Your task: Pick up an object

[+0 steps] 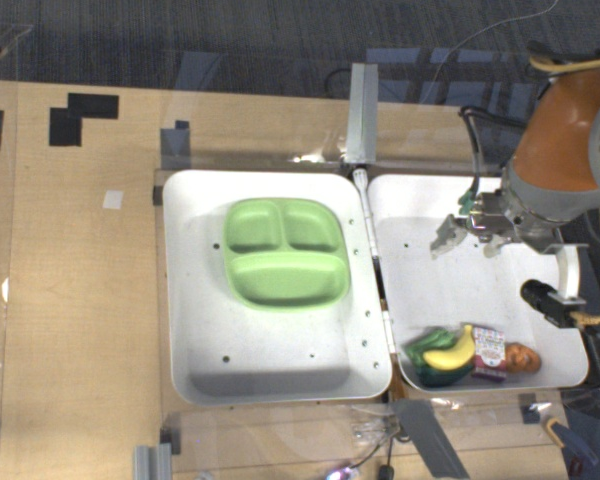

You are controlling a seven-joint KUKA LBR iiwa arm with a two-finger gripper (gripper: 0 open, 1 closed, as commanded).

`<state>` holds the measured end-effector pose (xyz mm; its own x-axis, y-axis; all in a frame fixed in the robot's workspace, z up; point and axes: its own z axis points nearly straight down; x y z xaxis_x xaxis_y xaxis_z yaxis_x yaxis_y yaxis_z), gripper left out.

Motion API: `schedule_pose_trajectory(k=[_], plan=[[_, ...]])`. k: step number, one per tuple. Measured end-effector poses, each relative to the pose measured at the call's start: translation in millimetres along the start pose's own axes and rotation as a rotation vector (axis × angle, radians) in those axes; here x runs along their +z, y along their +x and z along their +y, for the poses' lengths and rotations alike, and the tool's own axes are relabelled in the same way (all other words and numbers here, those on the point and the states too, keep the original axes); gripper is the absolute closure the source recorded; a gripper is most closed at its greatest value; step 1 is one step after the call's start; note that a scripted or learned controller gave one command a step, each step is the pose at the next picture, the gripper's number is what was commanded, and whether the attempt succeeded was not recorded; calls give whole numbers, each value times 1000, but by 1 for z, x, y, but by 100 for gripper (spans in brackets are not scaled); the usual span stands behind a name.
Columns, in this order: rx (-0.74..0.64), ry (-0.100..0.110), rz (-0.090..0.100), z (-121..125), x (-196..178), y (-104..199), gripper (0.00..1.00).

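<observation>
A small heap of objects lies in the near corner of the right bin (420, 218): a yellow banana (454, 353), a green item (432, 339) beside it, a dark green one under the banana, and a pink-and-white packet (490, 349) with an orange-brown piece (523, 358) at its right. My gripper (469, 235) hangs over the middle of the right bin, well behind the heap. Its two fingers stand spread apart with nothing between them.
The left bin (195, 348) holds a light green divided plate (284, 250). A metal divider post (360, 118) stands at the back between the bins. The arm's orange band (570, 133) and grey wrist crowd the right bin's far right side.
</observation>
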<state>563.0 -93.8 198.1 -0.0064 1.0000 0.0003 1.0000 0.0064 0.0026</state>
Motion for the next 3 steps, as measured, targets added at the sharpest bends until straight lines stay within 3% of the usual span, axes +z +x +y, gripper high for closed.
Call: schedule_pose_trajectory(k=[1,2,3], plan=[[-95,-14,-2,-31,106,-15,0],[-175,-15,-3,26,107,-36,0],[33,-8,-3,68,109,-78,0]])
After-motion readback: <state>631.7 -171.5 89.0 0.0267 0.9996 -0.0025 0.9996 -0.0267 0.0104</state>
